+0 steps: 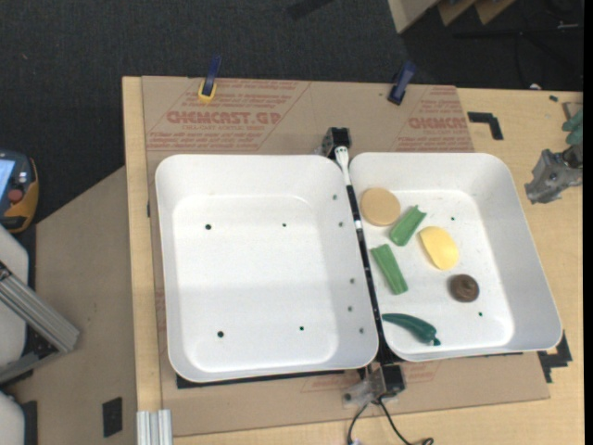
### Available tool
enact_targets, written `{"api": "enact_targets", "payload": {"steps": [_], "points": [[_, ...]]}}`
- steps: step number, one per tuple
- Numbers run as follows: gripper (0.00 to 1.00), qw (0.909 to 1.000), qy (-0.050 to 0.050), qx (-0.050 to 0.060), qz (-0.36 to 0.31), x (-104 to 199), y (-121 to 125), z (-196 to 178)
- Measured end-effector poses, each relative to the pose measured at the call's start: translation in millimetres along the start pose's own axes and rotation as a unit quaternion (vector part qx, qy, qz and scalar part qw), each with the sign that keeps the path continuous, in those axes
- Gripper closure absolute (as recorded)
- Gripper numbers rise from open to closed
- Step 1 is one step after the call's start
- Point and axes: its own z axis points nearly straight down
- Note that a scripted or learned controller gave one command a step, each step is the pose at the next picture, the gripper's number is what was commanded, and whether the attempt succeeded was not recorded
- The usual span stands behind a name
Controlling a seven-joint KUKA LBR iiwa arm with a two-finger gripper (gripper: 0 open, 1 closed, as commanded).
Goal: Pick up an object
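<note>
Cardboard sheeting covered the bench, with two white bins side by side on it. Left bin held nothing to note. Right bin held six items. Landmark: yellow lemon-shaped piece, mid-bin. Tan round disc lay up-left of it; light green piece just left, between the two. Longer green block sat lower-left. Brown round knob just below. Dark green pepper shape further below, near front wall. Gripper hung right of the lemon, outside the bin; finger state could not be told.
</note>
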Motion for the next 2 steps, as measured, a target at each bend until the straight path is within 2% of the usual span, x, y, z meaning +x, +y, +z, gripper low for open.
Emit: {"api": "enact_targets", "payload": {"steps": [2], "points": [[1.0,1.0,0.0,0.0,0.0,100,0,-38]]}}
